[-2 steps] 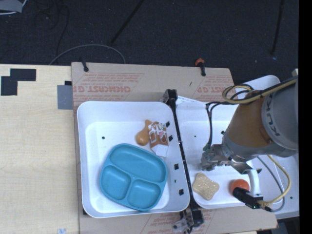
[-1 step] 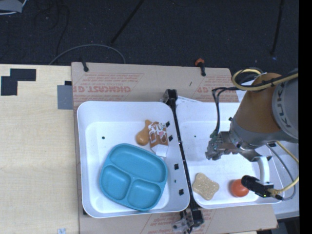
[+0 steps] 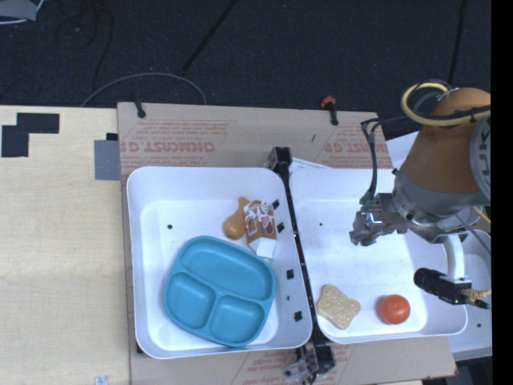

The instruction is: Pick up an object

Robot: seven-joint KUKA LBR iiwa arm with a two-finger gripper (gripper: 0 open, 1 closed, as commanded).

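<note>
The right bin (image 3: 345, 215) holds a tan slice of toast (image 3: 337, 305) and a red tomato (image 3: 393, 309) near its front edge. My gripper (image 3: 366, 229) hangs over the right part of this bin, above and behind both objects, pointing down. Nothing shows between its fingers. The left bin (image 3: 152, 207) holds a blue divided plate (image 3: 219, 289) and a brown and white toy piece (image 3: 252, 220) near the divider.
A black clamp rail (image 3: 288, 239) runs between the two bins. The grey and orange arm (image 3: 445, 159) fills the right side above the right bin. Cables trail across the dark floor at the back. A wooden bench top lies to the left.
</note>
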